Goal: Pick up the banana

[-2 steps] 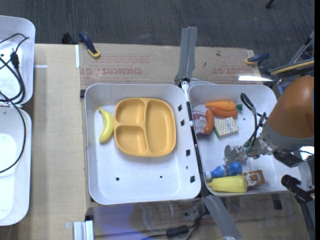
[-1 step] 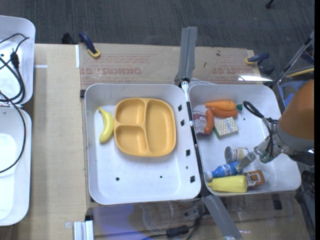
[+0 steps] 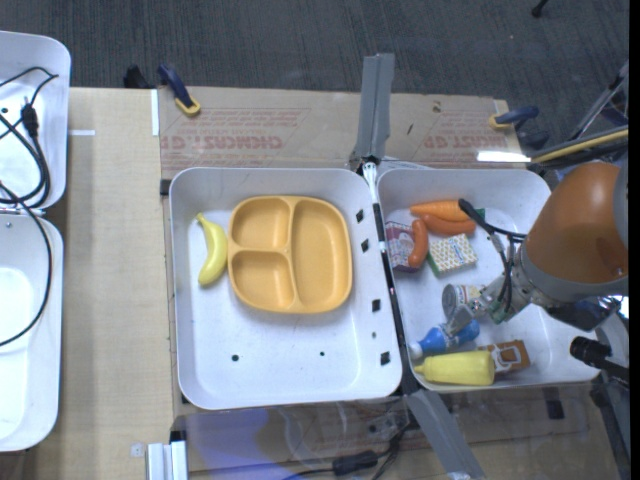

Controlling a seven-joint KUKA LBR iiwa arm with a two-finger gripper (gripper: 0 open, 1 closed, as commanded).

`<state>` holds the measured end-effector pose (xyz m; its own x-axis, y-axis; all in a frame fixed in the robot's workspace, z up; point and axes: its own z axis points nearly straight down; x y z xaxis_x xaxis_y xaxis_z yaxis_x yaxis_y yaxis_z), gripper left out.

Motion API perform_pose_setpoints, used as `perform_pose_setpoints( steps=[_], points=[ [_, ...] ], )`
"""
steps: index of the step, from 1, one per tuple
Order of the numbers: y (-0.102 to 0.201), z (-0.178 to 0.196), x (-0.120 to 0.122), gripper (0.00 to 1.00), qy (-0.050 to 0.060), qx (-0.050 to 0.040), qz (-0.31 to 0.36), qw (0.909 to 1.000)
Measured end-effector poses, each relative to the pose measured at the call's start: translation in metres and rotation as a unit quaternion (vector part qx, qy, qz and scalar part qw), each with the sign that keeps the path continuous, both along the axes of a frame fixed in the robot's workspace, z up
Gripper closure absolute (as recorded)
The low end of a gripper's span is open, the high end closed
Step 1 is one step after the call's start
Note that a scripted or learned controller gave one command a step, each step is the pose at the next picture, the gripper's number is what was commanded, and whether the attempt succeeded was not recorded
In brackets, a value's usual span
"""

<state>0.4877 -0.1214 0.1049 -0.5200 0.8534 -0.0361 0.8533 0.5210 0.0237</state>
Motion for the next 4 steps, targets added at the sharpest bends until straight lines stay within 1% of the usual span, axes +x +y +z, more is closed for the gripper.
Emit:
perform_pose_setpoints(
  steps=[1,2,3,4],
  points=[
    [-0.012,0.001,0.007,0.00,0.011,0.0071,0.035,0.9993],
    [-0.006,0.000,0.000,0.00,0.003,0.0001,0.079,0.9969],
    [0.002,0.001,0.001,0.00,0.007,-0.0127,0.375,0.9270],
    [0.015,0.008,-0.009,0.00,0.020,-0.0011,0.450,0.8928]
  ],
)
